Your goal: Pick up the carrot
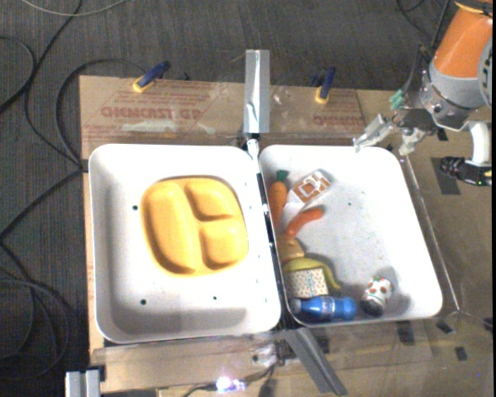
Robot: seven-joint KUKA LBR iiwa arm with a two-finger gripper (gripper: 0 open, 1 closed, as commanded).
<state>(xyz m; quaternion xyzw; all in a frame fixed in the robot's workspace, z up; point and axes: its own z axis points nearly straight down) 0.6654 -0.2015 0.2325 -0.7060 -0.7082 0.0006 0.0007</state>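
The carrot [278,200] is orange with a green top. It lies along the left wall of the right bin [413,222], pointing toward the front. My gripper [388,137] hovers over that bin's far right corner, well right of and behind the carrot. Its fingers are spread open with nothing between them.
Beside the carrot lie an orange-red sausage-shaped toy [306,219] and a small orange-and-white box [312,186]. A yellow bottle [304,276], a blue bottle [326,307] and a small spotted figure [378,295] crowd the front of the right bin. The left bin [116,288] holds a yellow divided plate [197,223].
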